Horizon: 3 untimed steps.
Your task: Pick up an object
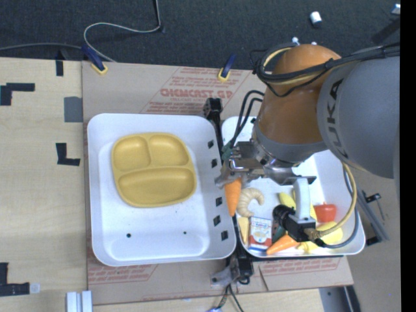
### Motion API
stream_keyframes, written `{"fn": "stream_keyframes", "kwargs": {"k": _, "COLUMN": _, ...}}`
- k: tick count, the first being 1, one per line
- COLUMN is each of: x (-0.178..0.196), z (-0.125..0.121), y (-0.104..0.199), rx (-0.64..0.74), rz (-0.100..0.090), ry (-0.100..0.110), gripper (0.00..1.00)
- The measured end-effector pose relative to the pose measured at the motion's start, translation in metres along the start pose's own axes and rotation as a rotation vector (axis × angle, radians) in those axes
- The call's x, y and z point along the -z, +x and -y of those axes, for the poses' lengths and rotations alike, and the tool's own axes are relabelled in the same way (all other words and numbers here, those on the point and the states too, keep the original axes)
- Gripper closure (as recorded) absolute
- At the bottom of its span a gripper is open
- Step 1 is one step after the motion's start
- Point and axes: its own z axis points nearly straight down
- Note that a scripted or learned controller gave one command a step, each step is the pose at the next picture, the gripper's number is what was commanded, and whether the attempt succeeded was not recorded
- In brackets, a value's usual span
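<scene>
— Starting at the counter (39, 194): seeing two shallow white bins sitting side by side. Finding what in the left bin (156, 242)?

— Finding a yellow divided plate (155, 169), lying flat toward the 12 o'clock half, bare white floor stretching toward 6 o'clock.

— And looking into the right bin (330, 177)?

— Seeing a cluster crowding its 6 to 9 o'clock part. Spotting an orange carrot (232, 198) lying along the 9 o'clock wall, touching a pale curled piece (249, 200) at its 3 o'clock. Spotting a small white and red carton (260, 233) at 6 o'clock of that piece, and a second carrot (281, 244) just beside the carton, at its 3 o'clock. Noting also a red block (325, 211) toward the 3 o'clock side and a yellow banana-like shape (333, 236) near the 5 o'clock corner.

— Placing the hand (239, 166) where?

— Hanging over the right bin's 9 o'clock edge, beneath the orange band (292, 103) of the grey arm (364, 109), with the orange carrot just beside it at 6 o'clock.

— Open, closed, or gripping something?

— Not managing to tell, with the wrist covering it from above. Seeing the orange carrot and its neighbours lying on the bin floor.
</scene>
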Motion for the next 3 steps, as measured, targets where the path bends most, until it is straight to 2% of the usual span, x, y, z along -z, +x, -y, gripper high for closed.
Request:
{"fn": "stream_keyframes", "kwargs": {"k": 1, "x": 0.009, "z": 0.000, "y": 0.000, "rx": 0.001, "rz": 0.001, "ry": 0.002, "gripper": 1.00}}
{"fn": "stream_keyframes", "kwargs": {"k": 2, "x": -0.007, "z": 0.000, "y": 0.065, "rx": -0.002, "rz": 0.000, "ry": -0.002, "gripper": 1.00}}
{"fn": "stream_keyframes", "kwargs": {"k": 3, "x": -0.007, "z": 0.000, "y": 0.021, "rx": -0.005, "rz": 0.001, "ry": -0.004, "gripper": 1.00}}
